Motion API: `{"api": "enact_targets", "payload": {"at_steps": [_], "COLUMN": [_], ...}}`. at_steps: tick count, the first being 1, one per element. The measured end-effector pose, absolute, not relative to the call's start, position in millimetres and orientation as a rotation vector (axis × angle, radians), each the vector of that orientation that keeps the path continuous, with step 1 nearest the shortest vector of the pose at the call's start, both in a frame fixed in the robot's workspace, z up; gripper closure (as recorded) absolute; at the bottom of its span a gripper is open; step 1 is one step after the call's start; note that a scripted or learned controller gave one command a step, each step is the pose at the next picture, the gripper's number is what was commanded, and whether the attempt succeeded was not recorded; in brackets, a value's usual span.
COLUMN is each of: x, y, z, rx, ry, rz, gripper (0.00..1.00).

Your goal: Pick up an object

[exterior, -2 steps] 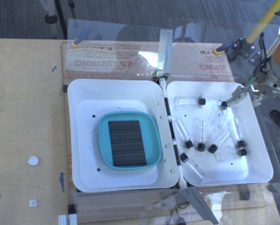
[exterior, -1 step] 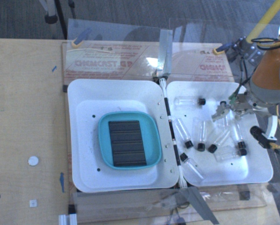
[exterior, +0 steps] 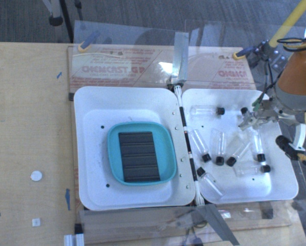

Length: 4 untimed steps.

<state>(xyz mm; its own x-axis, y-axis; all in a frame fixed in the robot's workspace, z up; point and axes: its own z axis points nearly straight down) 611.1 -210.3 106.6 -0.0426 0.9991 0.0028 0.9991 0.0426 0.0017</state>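
Note:
Several clear vials with black caps lie scattered in the right white bin [exterior: 283,186]. One vial [exterior: 205,110] lies near the bin's back. Another vial [exterior: 221,143] and a tilted vial [exterior: 239,151] lie in the middle, and a fourth vial [exterior: 210,182] rests at the front left. My gripper [exterior: 250,121] reaches in from the right and hangs low over the bin's back right part, just above a vial [exterior: 257,143]. No vial is visibly held in it.
The left white bin [exterior: 86,137] holds a teal tray [exterior: 113,147] with a dark ribbed block [exterior: 138,156] on it. Clear plastic sheets and a cardboard panel [exterior: 112,68] stand behind the bins. Cables and a black part [exterior: 286,145] hang beside the arm at the right.

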Motion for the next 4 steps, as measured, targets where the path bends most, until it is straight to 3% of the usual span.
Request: {"api": "enact_targets", "payload": {"at_steps": [1,2,3,4], "x": [655.7,667.4,667.0,664.7], "y": [-180.7,-118.5,-75.2,-107.8], "z": [197.0,217.8,238.2,144.1], "rx": [-2.352,-2.445,-2.630,-2.403], "ry": [-2.088,-1.978,-1.722,-2.015], "rz": [-0.001,-0.002,0.000,0.010], "gripper": [1.00,1.00,1.00,1.00]}}
